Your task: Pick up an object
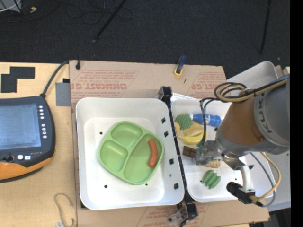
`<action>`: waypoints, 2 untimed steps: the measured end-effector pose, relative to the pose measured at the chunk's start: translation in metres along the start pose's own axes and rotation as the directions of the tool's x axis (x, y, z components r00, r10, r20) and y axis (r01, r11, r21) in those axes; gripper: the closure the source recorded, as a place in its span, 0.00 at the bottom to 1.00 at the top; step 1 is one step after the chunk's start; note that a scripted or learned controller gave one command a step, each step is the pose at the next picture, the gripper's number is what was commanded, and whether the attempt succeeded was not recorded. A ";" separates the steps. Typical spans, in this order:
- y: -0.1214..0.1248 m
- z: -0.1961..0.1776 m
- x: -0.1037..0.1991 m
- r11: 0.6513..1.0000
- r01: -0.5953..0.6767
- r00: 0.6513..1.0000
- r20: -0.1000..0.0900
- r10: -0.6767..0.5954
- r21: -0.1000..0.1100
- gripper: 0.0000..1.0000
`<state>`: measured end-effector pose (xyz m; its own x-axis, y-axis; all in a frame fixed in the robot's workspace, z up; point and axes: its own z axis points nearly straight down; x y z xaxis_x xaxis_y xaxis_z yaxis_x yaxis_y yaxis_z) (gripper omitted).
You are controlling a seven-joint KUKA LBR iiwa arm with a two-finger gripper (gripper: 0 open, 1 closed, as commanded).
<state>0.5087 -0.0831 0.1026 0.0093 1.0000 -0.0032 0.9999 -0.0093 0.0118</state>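
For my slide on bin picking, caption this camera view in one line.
KUKA arm's hand low in the right bin among toys; a hot dog lies on the left bin's green tray.

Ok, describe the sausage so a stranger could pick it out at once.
Start at the left bin; a green plate with three compartments lies in it. The sausage lies in the plate's right compartment, running roughly top to bottom. It is the only red thing there, and the only item on the plate.
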 end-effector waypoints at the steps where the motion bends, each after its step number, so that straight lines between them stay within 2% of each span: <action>1: -0.002 -0.045 -0.009 1.000 0.001 1.000 -0.003 -0.001 0.012 1.00; 2: 0.009 -0.099 -0.005 1.000 0.009 1.000 -0.003 -0.009 0.009 1.00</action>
<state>0.5163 -0.0878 0.2014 -0.0002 1.0000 0.0000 1.0000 0.0002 0.0027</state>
